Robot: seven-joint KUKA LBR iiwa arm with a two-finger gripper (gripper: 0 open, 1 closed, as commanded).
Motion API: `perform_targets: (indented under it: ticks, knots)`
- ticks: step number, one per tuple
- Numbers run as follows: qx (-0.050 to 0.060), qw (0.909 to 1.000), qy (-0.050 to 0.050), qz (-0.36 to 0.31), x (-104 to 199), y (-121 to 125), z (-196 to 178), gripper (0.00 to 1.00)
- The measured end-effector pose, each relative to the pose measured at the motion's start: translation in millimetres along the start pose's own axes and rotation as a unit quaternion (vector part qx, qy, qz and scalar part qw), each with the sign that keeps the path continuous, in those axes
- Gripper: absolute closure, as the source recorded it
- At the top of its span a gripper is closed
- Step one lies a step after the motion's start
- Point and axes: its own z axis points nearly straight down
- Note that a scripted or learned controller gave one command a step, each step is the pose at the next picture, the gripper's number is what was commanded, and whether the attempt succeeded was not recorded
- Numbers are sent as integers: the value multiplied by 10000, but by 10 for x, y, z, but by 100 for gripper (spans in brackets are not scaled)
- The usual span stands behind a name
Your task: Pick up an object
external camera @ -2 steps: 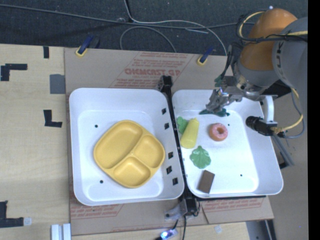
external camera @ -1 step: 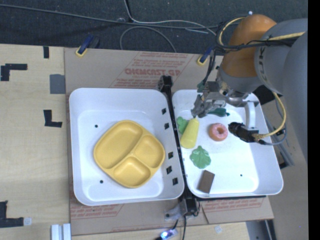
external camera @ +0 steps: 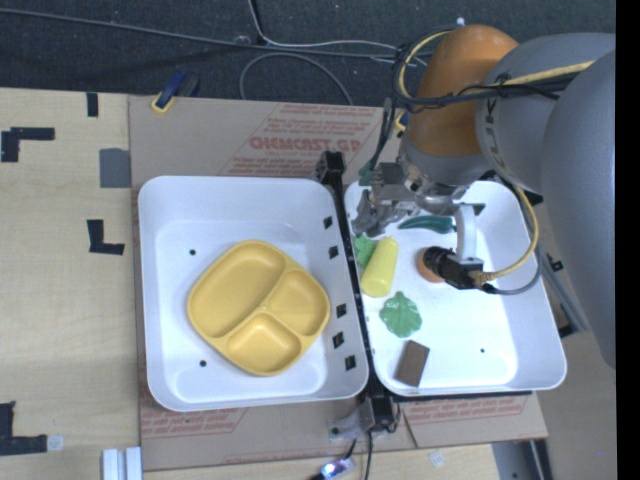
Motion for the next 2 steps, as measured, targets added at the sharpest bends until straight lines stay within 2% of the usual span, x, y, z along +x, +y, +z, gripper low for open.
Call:
perform_targets:
  ticks: [1,2]
  knots:
    - [-6,10000,-6,0,484,-4,-49,100]
    - [4,10000,-9,2,937,-144,28,100]
